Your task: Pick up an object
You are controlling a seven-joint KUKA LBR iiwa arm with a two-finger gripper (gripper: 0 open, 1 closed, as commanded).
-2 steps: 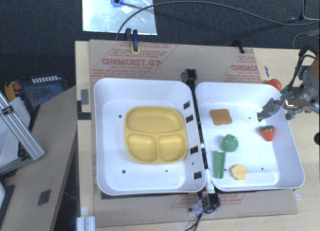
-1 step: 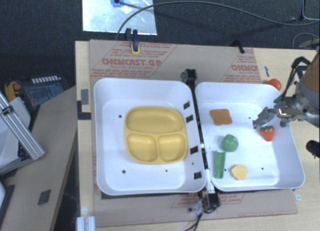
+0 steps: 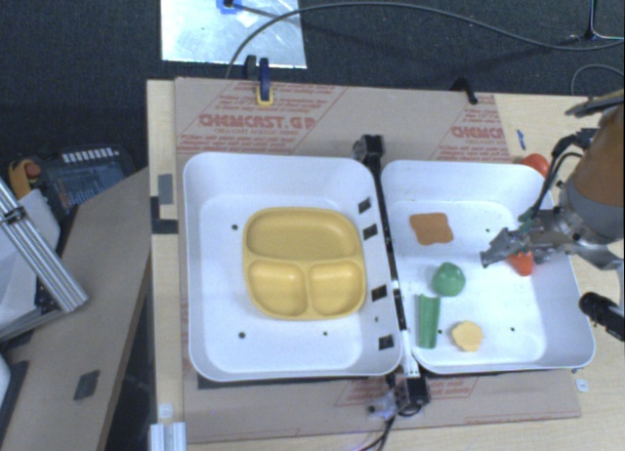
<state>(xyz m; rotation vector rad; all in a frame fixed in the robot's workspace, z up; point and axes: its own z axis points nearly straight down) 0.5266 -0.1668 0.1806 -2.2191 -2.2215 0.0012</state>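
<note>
A yellow piece (image 3: 467, 336) lies nearest in the right bin (image 3: 557, 342), beside a green stick (image 3: 428, 319), with a green ball (image 3: 448, 279) and brown slab (image 3: 430, 228) farther back. The gripper (image 3: 498, 250) hangs over that bin's right side by a red-orange item (image 3: 523, 264); whether it is clenched I cannot tell. The left bin (image 3: 210, 273) holds a yellow tray (image 3: 302, 262).

Even, fairly bright overhead light falls across the bench. The two shallow white plastic bins (image 3: 293, 171) are nearly washed out, with soft, faint shadows along their inner walls. A square silver foil sheet (image 3: 232, 8) on the dark carpet shows patchy glare. The picture is slightly soft and grainy, and fine detail is blurred.
</note>
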